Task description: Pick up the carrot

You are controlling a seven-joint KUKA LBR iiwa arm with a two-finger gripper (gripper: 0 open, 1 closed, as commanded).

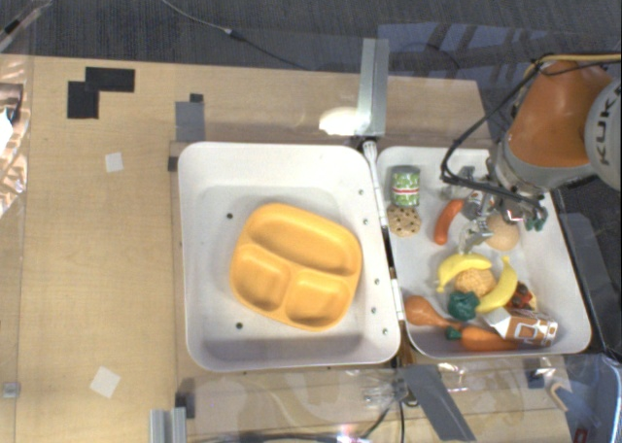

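The carrot (483,339) lies at six o'clock in the right bin (573,276), green top beside the bananas (486,276). The gripper (483,227) hovers toward twelve o'clock, near a sausage (444,221) — grasping nothing. Still the approach step, I judge — next it must travel toward six and descend.

On the desk (97,266) sit two shallow white bins side by side. The left bin (194,266) holds a yellow compartment plate (294,264). In the right bin (573,286), the orange carrot (486,339) lies at the near edge (touching a small carton (533,330)), a banana (486,276) just behind it.
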